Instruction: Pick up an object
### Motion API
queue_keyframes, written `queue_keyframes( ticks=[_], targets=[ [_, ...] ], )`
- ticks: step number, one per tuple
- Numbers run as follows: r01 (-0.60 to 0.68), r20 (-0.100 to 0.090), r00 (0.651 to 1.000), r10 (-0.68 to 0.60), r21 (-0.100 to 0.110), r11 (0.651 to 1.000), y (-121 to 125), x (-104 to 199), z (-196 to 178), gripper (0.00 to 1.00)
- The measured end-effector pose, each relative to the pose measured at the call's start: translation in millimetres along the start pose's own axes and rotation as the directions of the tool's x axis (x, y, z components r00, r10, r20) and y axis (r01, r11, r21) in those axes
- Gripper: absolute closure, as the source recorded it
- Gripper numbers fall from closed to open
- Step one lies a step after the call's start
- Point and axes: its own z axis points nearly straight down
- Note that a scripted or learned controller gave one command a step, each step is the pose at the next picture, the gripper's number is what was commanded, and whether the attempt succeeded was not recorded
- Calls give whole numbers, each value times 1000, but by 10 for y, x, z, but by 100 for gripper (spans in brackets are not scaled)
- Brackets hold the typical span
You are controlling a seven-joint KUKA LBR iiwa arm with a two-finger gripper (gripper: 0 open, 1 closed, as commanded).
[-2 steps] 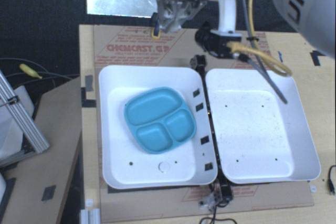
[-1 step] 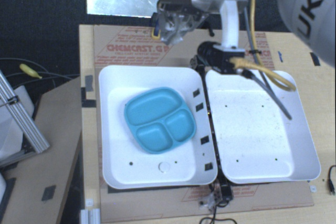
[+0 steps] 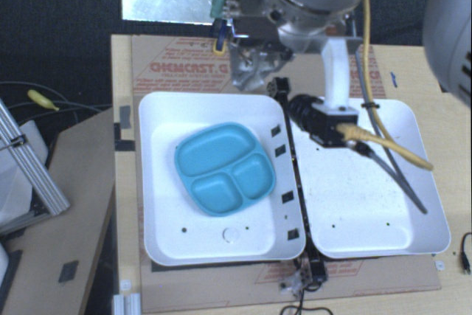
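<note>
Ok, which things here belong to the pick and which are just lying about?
For the job: blue divided plate, lying in the left bin; claw, over that bin's far rim.
Just there: right bin; printed cardboard under both bins; metal rail off the bench's left.

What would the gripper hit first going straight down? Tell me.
Probably the far rim of the left bin, or the cardboard just behind it; depth is unclear. The gripper hangs beyond the blue divided plate, which lies off that line.

Blue tray (image 3: 223, 167) takes the middle of the left bin (image 3: 168, 232); bare floor rings it, widest along the near wall. Right bin (image 3: 369, 199) floor open.
</note>
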Motion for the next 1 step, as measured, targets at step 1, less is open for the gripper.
queue_keyframes(
  ticks=[1],
  targets=[
    [-7,1,1000,7,1,1000,-87,-347,180,100]
  ],
)
